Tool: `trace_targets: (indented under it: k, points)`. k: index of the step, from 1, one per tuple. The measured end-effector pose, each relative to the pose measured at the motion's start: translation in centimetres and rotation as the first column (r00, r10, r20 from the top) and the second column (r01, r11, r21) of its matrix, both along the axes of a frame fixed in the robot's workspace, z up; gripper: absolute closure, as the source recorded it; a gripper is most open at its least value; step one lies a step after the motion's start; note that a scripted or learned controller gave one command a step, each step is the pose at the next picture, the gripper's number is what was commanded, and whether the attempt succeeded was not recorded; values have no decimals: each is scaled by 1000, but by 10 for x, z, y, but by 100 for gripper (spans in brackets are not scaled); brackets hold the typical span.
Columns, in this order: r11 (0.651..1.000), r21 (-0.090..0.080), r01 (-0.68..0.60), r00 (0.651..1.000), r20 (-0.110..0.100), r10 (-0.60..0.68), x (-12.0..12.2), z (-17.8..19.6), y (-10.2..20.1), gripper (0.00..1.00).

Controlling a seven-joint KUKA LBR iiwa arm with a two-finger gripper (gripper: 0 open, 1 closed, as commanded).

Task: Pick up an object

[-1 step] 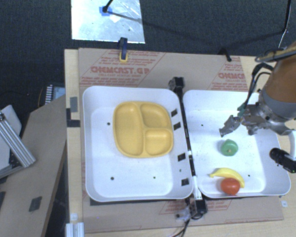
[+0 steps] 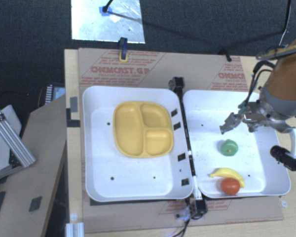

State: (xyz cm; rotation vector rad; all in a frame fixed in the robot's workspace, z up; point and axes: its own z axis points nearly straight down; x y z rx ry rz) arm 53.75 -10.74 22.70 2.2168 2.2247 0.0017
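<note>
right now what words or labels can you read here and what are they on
"CHEMCAST GP", red print, repeated upside down on the brown board under the bins; clearest behind the left bin.
The same print behind the right bin is partly cut off.
Red print on the board's front edge is too blurred to read.
Nothing else carries readable text.

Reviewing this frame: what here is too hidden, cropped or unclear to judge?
- Gripper, camera view: dark and small over the right bin; finger spacing unreadable.
- Arm, camera view: cut off by the right edge past the orange band.
- Banana: its near side is covered by the tomato.
- Green fruit: too blurred to identify.
</note>
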Motion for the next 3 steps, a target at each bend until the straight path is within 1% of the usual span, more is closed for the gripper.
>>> trace_targets:
  k: [1, 2, 3]
  points:
    - [1000, 1, 1, 1000, -4, -1, 6, -52, 9, 0]
    - [1000, 0, 3, 1000, -4, -3, 12, -98, 3, 0]
    - [1000, 1, 3, 1000, -3, -3, 12, -144, 3, 0]
